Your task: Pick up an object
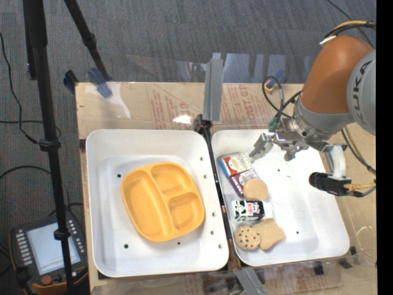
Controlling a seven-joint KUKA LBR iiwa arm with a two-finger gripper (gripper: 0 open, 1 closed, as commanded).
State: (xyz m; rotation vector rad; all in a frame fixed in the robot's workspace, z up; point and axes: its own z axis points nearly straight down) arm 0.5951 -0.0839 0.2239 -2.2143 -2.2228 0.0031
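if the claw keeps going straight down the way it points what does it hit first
Probably the small carton at the left side of the right bin. The claw hangs just right of and above it, though its height is unclear.

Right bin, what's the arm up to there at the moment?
The grey and orange arm reaches in from the right, its claw over the back of the right bin, with nothing seen held in it. The food items lie along that bin's left side: a small carton, a cow-print milk box, a cookie and a piece of toast. The left bin holds a yellow divided tray.
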